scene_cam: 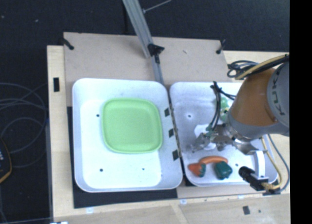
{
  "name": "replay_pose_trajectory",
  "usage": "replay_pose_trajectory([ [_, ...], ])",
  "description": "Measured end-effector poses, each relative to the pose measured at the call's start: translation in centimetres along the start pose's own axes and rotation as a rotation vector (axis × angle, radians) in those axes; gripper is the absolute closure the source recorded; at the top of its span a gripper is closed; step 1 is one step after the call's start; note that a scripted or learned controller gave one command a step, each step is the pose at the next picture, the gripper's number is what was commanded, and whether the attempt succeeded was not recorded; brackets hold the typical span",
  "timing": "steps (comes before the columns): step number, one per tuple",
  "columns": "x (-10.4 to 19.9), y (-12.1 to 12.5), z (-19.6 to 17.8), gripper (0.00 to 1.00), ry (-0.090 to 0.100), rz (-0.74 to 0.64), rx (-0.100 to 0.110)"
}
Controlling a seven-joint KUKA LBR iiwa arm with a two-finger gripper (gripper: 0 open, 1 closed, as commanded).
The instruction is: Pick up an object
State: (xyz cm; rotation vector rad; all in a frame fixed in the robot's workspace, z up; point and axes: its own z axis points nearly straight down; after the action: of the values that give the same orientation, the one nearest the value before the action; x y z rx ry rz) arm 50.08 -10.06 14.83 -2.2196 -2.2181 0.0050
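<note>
Here the arm [258, 103] is seen reaching in from the right of the camera view, its orange band bulking over the right bin [187, 99] and its grey wrist angled down and to the left. The gripper [204, 142] is held low inside that bin, near its middle, with metal parts pointing leftward toward the dividing wall; how the gripper is set cannot be told, since the tip is small and blurred against the white floor. Dark cables are looped along the wrist and over the band.

Just below the gripper, along the near side of the right bin, an orange carrot-like piece [213, 159] is laid on its side. Beside it, an orange-red object [197, 169] is found to the left and a teal object [224, 170] to the right, both close together and apart from the gripper. A small green item [224, 104] is partly hidden behind the cables further back.

The left bin [87, 169] is occupied by a light green square plate [131, 125], lying flat. Both bins are carried by the counter [195, 55].
</note>
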Motion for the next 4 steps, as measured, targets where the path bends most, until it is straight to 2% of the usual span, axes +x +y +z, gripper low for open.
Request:
replay_pose_trajectory([
  [1, -0.1, 0.0, 4.9, 0.0, -0.001, 0.0, -0.003],
  [2, -0.1, 0.1, 3.6, 1.0, -0.001, 0.001, -0.008],
  [3, 0.2, 0.2, -2.6, 1.0, -0.001, -0.001, -0.011],
  [4, 0.1, 0.0, -6.8, 1.0, -0.001, -0.001, -0.009],
])
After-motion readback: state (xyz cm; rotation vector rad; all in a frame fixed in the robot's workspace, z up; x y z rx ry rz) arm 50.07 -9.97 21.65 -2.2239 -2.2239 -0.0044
